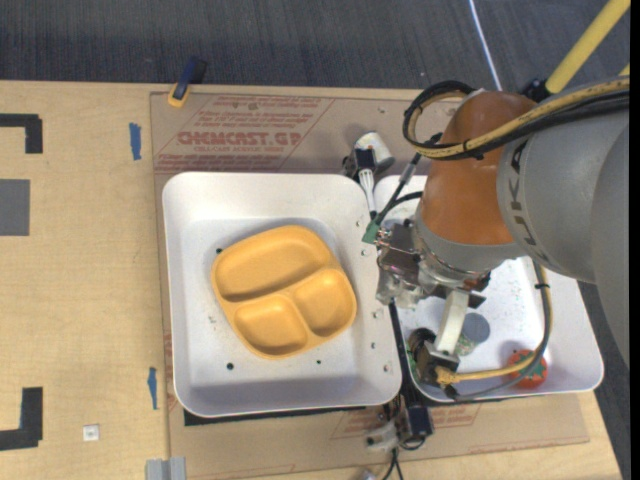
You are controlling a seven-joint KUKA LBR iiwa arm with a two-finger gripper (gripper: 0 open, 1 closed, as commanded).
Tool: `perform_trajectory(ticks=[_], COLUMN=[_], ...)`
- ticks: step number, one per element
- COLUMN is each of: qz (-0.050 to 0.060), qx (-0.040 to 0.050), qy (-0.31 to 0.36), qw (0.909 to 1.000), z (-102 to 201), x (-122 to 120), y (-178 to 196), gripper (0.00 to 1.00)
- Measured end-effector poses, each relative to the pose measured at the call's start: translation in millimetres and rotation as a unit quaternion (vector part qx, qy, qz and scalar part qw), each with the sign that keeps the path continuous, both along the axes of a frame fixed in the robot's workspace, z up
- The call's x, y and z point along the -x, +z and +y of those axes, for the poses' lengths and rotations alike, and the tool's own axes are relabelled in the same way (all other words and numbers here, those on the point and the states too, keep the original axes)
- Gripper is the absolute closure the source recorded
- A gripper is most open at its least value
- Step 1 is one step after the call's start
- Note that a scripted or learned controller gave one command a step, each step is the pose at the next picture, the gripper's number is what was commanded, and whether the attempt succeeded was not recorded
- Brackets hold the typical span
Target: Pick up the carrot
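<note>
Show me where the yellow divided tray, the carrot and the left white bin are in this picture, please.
yellow divided tray (285,290): camera view, on the ridge between its compartments.
carrot (527,366): camera view, on the orange tip visible under the arm.
left white bin (190,208): camera view, on its bare far-left wall.

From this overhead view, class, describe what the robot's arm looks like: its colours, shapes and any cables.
The arm is a thick, rounded grey casing with a glossy orange band above the wrist. Black cables loop over the orange band, and a yellow cable curves beneath. Below the band sits a silver metal wrist assembly and a white cylindrical part.
</note>
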State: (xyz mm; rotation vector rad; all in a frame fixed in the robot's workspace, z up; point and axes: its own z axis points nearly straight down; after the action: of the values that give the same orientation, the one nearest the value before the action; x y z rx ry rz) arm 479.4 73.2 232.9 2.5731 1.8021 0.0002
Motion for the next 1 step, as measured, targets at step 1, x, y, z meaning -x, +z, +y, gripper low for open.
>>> perform_trajectory(ticks=[1], qz=[0.001], qx=[0.0001], qy=[-0.145], qw=[0.9894], z=[30.1], x=[0.5], y=[-14.8], gripper=[1.00])
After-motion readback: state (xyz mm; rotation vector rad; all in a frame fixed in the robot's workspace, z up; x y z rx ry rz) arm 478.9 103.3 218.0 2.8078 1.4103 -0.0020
